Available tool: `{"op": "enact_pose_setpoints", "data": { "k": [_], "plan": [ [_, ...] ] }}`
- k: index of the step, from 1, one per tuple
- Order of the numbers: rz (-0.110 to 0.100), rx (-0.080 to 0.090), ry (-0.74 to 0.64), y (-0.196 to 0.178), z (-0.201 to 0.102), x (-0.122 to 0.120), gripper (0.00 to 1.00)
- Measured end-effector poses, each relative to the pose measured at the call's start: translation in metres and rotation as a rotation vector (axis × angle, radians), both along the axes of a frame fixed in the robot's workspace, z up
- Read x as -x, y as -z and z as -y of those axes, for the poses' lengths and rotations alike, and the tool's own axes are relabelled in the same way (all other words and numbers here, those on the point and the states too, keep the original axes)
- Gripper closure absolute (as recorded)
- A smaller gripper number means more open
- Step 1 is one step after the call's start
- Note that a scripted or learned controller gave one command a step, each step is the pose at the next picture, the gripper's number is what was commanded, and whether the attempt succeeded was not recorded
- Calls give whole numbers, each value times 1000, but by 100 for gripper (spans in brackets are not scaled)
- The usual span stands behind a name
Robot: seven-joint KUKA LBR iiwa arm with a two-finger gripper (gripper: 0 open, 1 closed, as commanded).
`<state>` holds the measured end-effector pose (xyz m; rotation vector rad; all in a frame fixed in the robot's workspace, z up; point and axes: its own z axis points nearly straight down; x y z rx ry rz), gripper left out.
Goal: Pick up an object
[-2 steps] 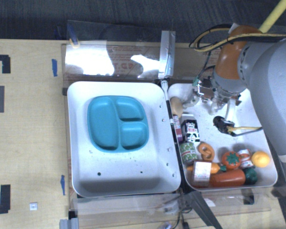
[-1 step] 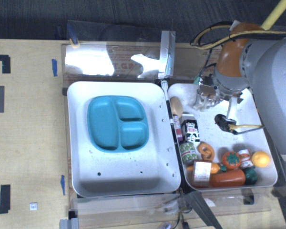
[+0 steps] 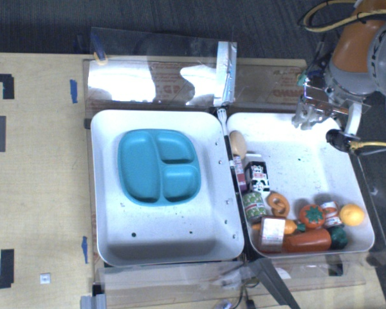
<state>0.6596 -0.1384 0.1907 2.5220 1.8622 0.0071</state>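
Observation:
My gripper (image 3: 307, 118) hangs open over the far edge of the right bin (image 3: 309, 148), nothing between its fingers. The objects lie well below it in the view, crowded along the bin's left wall and near edge. They include a wooden-handled tool (image 3: 237, 145), a black-and-white carton (image 3: 258, 176), a green can (image 3: 255, 205), a brown pretzel (image 3: 278, 203), a white-labelled jar (image 3: 272, 231), a long red piece (image 3: 307, 240), a tomato (image 3: 312, 215), a small can (image 3: 330, 212) and a yellow fruit (image 3: 352, 215).
The left bin (image 3: 109, 224) holds a blue divided tray (image 3: 159, 165). A clear plastic wall (image 3: 225, 76) stands behind the bins. A black part with a yellow cable (image 3: 347, 141) hangs over the right bin's far right corner. The right bin's middle is bare white floor.

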Motion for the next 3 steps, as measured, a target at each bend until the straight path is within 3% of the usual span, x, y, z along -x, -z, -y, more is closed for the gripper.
{"op": "enact_pose_setpoints", "data": {
  "k": [1, 2, 3],
  "plan": [
    [-2, -1, -43, 103, -20, -9, 100],
    [3, 0, 5, -12, 4, -4, 100],
    [-8, -2, 297, 47, 67, -6, 100]
  ]
}}
